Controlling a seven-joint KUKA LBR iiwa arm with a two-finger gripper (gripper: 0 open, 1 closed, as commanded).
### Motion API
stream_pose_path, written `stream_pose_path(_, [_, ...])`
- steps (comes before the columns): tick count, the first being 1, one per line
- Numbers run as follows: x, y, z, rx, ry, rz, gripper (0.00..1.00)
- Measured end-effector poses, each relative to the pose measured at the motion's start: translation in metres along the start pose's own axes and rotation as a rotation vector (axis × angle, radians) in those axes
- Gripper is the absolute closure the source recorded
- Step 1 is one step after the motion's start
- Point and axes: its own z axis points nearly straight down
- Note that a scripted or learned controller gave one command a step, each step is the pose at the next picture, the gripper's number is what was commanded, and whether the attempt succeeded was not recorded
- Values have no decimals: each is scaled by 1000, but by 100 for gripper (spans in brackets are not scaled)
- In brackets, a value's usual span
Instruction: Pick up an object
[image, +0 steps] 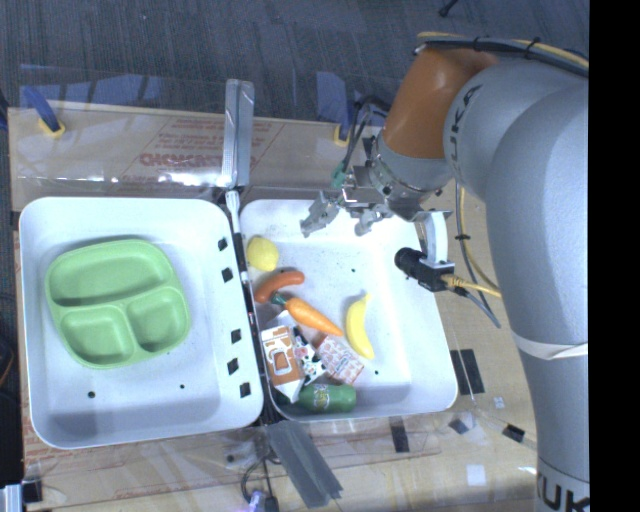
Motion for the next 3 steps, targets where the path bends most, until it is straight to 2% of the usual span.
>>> stream_pose_path(1, [-12, -94, 94, 1, 0, -20, 0])
stream_pose_path(2, [-12, -118, 118, -5, -1, -65, 0])
stream_pose_path(3, [-12, -118, 108, -4, -2, -69, 100])
